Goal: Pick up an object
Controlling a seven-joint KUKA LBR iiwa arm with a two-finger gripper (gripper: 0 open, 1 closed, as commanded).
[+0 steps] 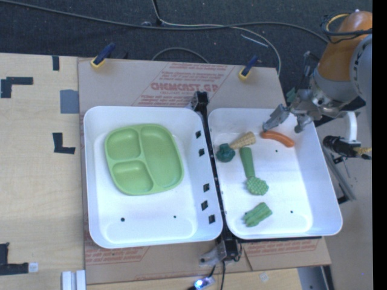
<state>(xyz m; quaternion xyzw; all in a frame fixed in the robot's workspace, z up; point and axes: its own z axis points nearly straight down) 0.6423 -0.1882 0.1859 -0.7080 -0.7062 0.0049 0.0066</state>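
Nearest the camera, at the front of my right white plastic bin (320,219), lies a small green ridged toy (257,214), tilted, apart from the other items. Behind it, a green long-handled brush-like toy (251,173) runs toward the back of the bin, its studded head toward the front. Just beside its handle end sits a dark green rounded piece (225,153), touching or nearly touching a tan ribbed cone-shaped toy (243,141); I cannot tell which.

An orange sausage-shaped toy (277,138) lies near the back of that bin, just right of the cone. My tool (286,121) hangs over the back right part of the bin, directly above and behind the sausage. Two grey fingers (273,119) show spread apart, with nothing between them. Whether a fingertip touches the sausage, I cannot tell.

Left white plastic bin (100,222) carries a light green three-compartment plate (144,158), lying flat, toward its rear half.

Both bins rest side by side on a brown cardboard sheet (181,83) over the pale wooden tabletop (33,180). Two blue-and-yellow clamps (103,54) hold the sheet's rear edge.
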